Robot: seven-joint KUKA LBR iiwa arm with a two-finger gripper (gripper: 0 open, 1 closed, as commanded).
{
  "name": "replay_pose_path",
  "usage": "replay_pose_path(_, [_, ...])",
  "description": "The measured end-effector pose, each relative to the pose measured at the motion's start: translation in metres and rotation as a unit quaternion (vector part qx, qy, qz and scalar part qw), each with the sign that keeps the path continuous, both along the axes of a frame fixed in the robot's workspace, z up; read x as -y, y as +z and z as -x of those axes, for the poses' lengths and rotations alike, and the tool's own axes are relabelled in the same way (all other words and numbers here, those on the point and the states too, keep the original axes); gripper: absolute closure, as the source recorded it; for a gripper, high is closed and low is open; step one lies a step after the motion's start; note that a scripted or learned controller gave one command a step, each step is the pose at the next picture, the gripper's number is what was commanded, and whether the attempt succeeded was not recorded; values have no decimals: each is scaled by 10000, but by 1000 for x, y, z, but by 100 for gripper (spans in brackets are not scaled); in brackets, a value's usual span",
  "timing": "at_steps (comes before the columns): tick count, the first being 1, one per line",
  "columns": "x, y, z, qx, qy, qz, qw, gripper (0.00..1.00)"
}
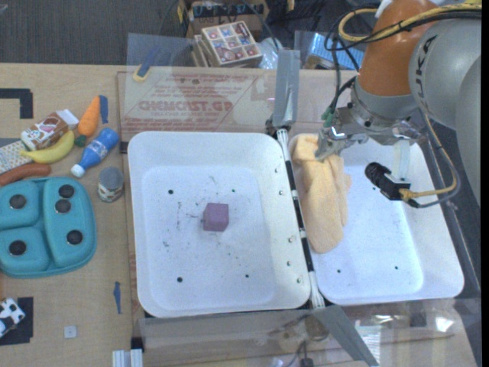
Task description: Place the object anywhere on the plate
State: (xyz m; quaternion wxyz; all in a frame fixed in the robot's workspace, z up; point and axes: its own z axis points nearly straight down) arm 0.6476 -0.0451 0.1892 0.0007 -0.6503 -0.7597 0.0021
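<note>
Left bin (153, 205) — purple cube (215, 216); right bin (428, 266) — yellow cloth (325, 201).

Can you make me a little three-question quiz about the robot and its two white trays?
1. True or false: the purple cube lies in the left tray.
2. What hangs from the claw? A) yellow cloth B) banana C) carrot
3. Fill in: the yellow cloth drapes into the ____ tray.

Key: 1 true. 2 A. 3 right.
</note>
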Motion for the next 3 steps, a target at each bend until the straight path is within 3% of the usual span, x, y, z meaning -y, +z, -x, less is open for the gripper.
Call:
replay_pose_path(1, [0, 1, 0, 5, 0, 0, 10000, 0])
replay_pose_path(2, [0, 8, -2, 13, 15, 12, 10000, 100])
replay_pose_path(3, [0, 8, -2, 12, 14, 14, 10000, 0])
